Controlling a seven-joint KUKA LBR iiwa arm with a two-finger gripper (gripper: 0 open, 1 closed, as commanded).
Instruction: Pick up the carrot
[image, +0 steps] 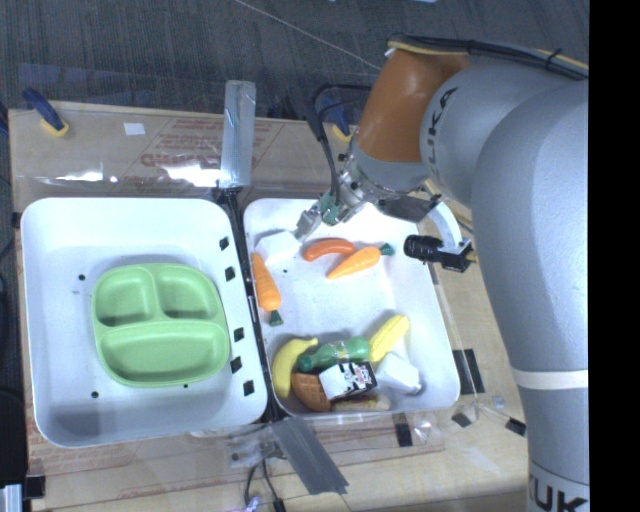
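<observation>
The tool hangs over the right bin's far edge; whether it is wide or narrow cannot be told. A carrot lies just beside it, nearer the bin's middle.

Grey arm is coming in from the right, bulk taking up the right side w/ the orange band up top. It's angling down-left to the wrist. Gripper is pointing down-left, hanging low at the far end of the right bin, nothing visibly btwn the tips.
</observation>
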